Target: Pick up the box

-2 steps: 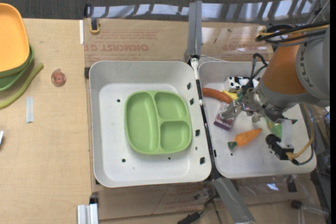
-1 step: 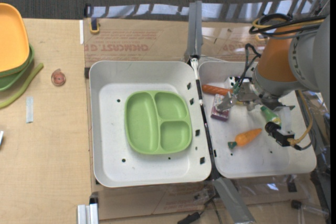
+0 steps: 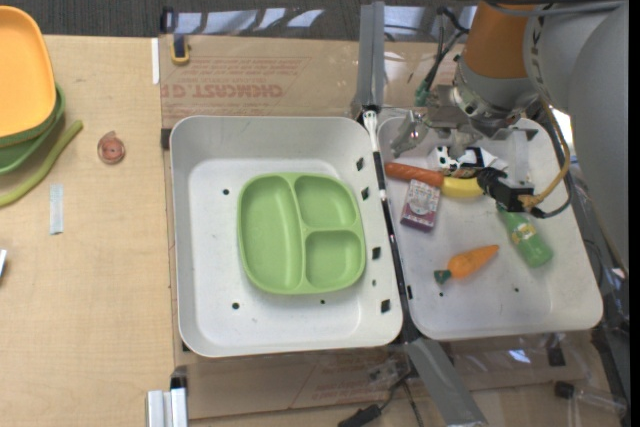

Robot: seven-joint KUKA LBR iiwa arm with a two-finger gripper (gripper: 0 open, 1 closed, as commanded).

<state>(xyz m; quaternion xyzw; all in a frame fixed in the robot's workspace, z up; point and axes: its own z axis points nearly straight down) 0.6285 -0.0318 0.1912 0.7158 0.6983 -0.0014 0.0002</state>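
Note:
The box is small, pink and purple, and lies flat near the left wall of the right bin. A red carrot-like toy lies just beyond it, touching its far edge. My gripper hangs over the bin's far left corner, a little beyond the red toy and apart from the box. The grey arm with its orange band rises behind it and hides the bin's far edge. Nothing shows in the gripper.
A yellow banana, a black-and-white cow toy, a green bottle and an orange carrot share the right bin. The left bin holds a green divided plate. Orange and green plates sit at far left.

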